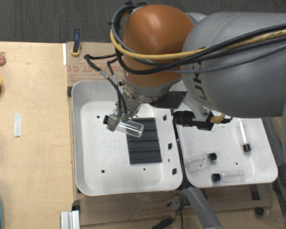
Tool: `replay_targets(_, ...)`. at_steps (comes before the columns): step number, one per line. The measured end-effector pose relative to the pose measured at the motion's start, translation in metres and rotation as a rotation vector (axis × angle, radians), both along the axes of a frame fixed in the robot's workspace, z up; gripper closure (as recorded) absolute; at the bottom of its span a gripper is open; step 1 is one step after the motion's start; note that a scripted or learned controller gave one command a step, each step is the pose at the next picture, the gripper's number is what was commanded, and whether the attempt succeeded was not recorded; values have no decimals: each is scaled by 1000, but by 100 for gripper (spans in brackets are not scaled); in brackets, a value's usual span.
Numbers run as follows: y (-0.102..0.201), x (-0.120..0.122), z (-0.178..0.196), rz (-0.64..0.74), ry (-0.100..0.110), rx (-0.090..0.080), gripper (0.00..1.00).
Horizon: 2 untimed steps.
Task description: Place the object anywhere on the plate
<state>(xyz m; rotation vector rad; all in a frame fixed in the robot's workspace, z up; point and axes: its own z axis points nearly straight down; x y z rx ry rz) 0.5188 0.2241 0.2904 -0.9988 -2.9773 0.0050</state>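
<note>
Two shallow white bins are shown side by side on a bench. In the left bin [86, 175] a dark ribbed plate [145, 149] is laid flat near the middle. A clear vial [131, 127] is seen lying tilted at the plate's upper left corner, overlapping its edge, directly under the gripper [118, 119]. Whether the fingers are parted or closed on the vial cannot be told, since the wrist hides them.

In the right bin [267, 168] three more clear vials with black caps are scattered: one [243, 137] upright in the picture near the right side, one [200, 161] near the left wall, one [227, 177] along the front edge.

Pale red letters are printed on the cardboard [93, 68] behind the left bin, but cannot be read.

The arm [238, 66], grey with an orange band, is seen covering the upper right, with a yellow cable looped round it. A light wooden tabletop [33, 128] lies to the left, and dark carpet [38, 11] is visible beyond it.
</note>
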Motion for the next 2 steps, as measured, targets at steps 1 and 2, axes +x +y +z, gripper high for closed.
replay_targets(1, 0, 0, 0, 0, 0, 0, 0)
replay_targets(2, -1, 1, 8, -2, 0, -2, 100)
